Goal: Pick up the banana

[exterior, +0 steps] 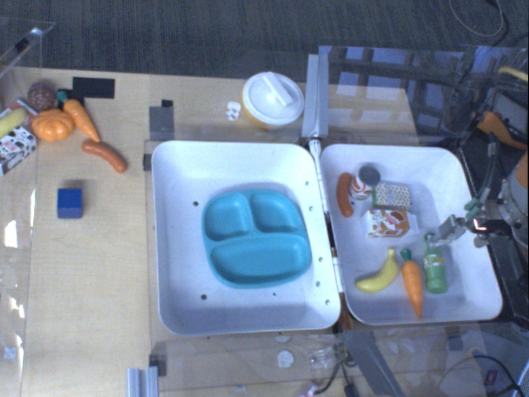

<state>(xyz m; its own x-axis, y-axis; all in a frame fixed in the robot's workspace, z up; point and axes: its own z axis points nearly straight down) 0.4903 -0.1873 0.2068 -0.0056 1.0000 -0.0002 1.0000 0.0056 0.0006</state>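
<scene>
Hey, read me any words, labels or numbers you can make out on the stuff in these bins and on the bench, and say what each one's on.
No text reads clearly enough to quote.
Two printed boxes in the right bin: print blurred.
Green bottle: label too small.
Can: markings blurred.
Patterned box at the bench's left edge: unreadable.
</scene>
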